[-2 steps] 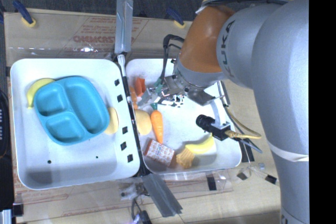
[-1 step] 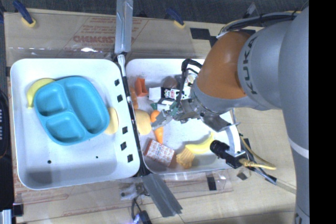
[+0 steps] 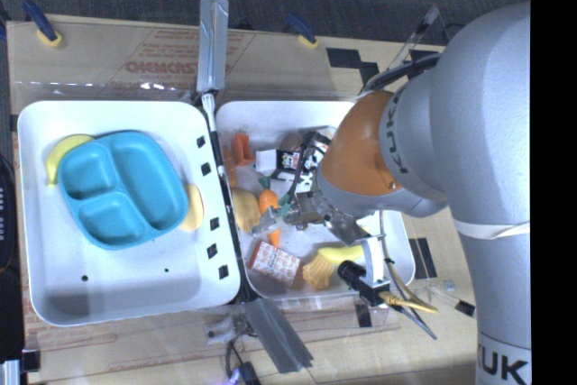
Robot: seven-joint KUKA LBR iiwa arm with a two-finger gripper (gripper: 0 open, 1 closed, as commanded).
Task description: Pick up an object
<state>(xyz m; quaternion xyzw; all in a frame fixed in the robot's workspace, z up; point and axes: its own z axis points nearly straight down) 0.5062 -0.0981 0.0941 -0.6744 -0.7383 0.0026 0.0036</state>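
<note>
The hand (image 3: 287, 210) hangs low at frame centre over the cluttered right white plastic bin (image 3: 270, 111); its opening cannot be told. The wooden table (image 3: 117, 50) lies beneath.

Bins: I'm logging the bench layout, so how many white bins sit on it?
2. The left bin holds a blue divided plate. The right bin beside it holds mixed small items, partly hidden under the arm.

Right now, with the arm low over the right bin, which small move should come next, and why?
Probably a short, straight descent. The gripper hangs over the crowded right white bin, close beside the small orange round object and the pale yellow piece. Nothing visibly sits in the jaws, so I judge the pick is not yet made.
</note>
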